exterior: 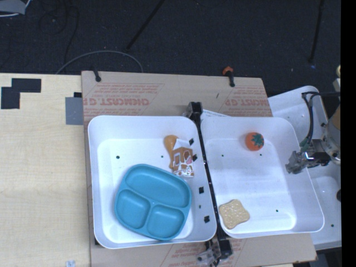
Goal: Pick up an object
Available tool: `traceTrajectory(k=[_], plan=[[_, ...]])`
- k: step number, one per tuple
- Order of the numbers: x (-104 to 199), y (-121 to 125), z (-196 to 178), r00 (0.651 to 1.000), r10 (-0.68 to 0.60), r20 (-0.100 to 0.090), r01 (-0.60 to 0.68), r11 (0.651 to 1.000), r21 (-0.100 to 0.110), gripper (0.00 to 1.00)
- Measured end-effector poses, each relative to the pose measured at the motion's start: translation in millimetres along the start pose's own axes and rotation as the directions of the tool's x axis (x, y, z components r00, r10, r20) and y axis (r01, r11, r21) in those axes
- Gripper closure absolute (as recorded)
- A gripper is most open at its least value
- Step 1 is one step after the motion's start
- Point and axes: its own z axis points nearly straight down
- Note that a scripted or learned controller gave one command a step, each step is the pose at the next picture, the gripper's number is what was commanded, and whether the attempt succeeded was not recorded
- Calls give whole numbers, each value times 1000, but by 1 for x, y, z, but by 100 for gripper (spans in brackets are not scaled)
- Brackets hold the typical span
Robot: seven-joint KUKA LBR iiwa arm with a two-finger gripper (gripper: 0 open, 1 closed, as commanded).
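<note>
Gripper waits at the right rim, nothing lifted

Toast (233,213), a tan slice, lies nearest the camera in the lower left corner of the right bin (278,218). Beside it, in the left bin (103,149), a blue 3-compartment tray (153,201) fills the lower half, with a small brown-and-white figure (182,162) just above its upper right edge and an orange-brown piece (170,142) touching that figure from above. Farther up, an orange-red round fruit (255,141) sits alone in the upper part of the right bin.

Any of these could be the object to pick, and all rest on the bin floors, so the pick looks not yet begun. The gripper (296,164) sits at the right edge of the frame, over the right bin's rim and well apart from every item; how far its claw is open I cannot tell, and nothing shows in it. Reaching, closing and lifting all remain.

Both bins rest on a cardboard sheet (172,93) over a pale wooden bench (39,166). Beyond, at the top of the frame, dark carpet (167,26) carries loose cables.
</note>
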Motion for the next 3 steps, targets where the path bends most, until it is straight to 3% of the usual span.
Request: traceTrajectory(k=[3], plan=[[176, 36, -20, 1000, -6, -3, 6, 1000, 2, 100]])
